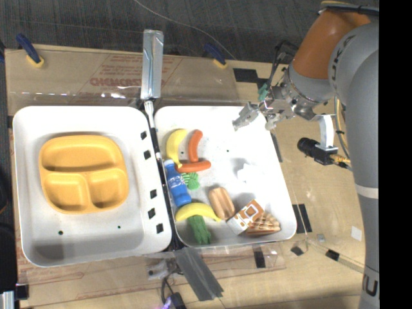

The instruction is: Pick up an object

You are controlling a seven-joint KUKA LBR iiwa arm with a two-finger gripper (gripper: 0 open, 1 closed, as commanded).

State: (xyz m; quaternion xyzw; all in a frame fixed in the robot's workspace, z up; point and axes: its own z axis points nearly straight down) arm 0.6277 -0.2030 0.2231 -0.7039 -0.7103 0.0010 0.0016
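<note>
The right bin holds several toy foods along its left and front sides: a yellow banana, an orange sausage, a second sausage, a blue bottle, another banana, a green vegetable, a tan bun and a waffle piece. My gripper hangs above the bin's back right corner, open, with nothing between its fingers. It is well away from the foods.
The left bin holds a yellow compartment tray. A metal divider clamp stands at the back between the bins. A black fitting juts out by the right bin's outer rim.
</note>
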